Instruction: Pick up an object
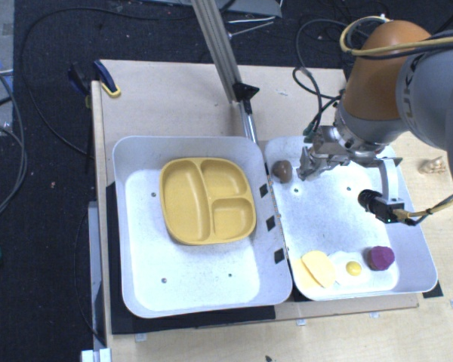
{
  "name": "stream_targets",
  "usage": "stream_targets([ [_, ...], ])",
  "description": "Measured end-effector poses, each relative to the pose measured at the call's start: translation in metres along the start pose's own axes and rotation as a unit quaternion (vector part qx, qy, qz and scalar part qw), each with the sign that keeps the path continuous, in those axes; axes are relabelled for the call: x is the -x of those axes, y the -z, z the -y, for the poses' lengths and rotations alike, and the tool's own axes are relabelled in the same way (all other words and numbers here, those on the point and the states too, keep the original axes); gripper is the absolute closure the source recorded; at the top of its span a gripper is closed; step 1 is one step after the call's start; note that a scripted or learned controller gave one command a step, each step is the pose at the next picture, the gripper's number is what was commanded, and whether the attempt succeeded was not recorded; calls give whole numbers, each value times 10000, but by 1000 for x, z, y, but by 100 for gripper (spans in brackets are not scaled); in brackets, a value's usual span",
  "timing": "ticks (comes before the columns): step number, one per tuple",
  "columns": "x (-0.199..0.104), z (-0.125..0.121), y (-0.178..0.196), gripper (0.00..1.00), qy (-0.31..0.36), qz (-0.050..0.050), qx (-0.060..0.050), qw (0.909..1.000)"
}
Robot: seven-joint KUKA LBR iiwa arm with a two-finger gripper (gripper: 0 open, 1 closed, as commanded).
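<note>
A small brown round object (282,171) lies at the far left corner of the right bin (340,217). My gripper (308,167) hangs just to its right, low over the bin floor, with its fingers pointing down beside the object. Along the near edge of the same bin lie a pale yellow flat piece (318,268), a small yellow ball (353,268) and a purple lumpy object (380,258). Nothing shows between the fingers.
The left bin (143,277) holds a yellow divided tray (208,200). A metal pole (219,40) slants up from between the bins. A black clip with cable (377,204) hangs off the arm over the right bin.
</note>
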State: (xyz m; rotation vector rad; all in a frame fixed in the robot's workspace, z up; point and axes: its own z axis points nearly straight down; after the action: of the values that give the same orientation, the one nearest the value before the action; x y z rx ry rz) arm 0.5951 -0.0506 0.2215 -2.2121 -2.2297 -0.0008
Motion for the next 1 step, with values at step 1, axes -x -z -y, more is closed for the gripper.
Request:
stream_targets([
  [1, -54, -18, 11, 100, 0, -1, 18, 10000],
])
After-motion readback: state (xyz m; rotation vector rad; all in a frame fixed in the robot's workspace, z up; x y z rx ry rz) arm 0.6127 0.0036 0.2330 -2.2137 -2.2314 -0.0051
